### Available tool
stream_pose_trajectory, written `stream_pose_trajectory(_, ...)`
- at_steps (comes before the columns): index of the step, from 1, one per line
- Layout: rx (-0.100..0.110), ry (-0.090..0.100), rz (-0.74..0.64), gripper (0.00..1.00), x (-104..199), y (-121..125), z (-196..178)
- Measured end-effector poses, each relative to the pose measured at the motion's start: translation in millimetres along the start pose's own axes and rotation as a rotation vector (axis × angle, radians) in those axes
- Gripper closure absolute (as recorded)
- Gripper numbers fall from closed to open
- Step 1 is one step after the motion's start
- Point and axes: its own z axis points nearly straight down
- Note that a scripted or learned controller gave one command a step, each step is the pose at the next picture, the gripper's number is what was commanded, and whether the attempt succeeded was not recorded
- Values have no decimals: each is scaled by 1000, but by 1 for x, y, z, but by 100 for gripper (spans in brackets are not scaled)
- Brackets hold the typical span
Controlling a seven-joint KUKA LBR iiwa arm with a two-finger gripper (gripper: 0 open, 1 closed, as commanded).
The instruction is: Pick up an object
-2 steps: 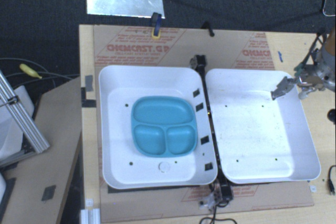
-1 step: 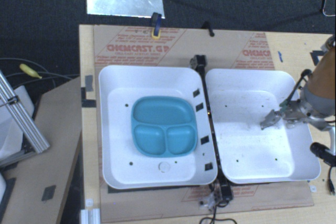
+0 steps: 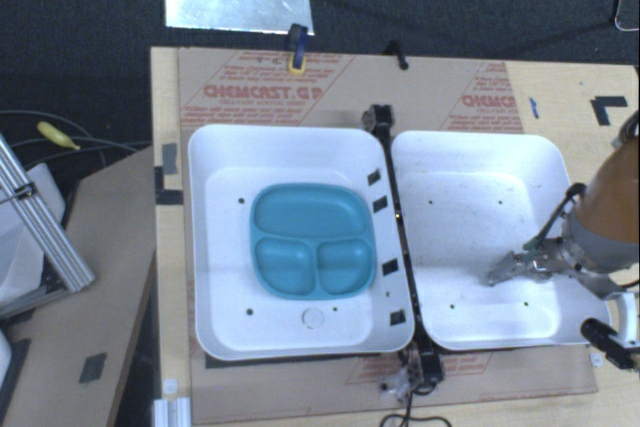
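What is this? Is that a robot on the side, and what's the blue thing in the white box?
Yes, that is a robot arm, grey and orange, reaching in from the right. The picture comes from a camera fixed up high, looking down at a slant on a bench with two shallow white bins side by side. The blue thing is a plate with three sections, lying flat in the left bin. At the arm's end is a metal claw for grabbing things. It is low inside the right bin, away from the plate. I see nothing in the claw, and I cannot tell whether it is open or shut.
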Motion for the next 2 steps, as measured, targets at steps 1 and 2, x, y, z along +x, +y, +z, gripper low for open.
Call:
stream_pose_trajectory(1, -3, -1, -1, 0, 3, -2, -5)
stream_pose_trajectory(2, -3, -1, -1, 0, 6, -1, -2)
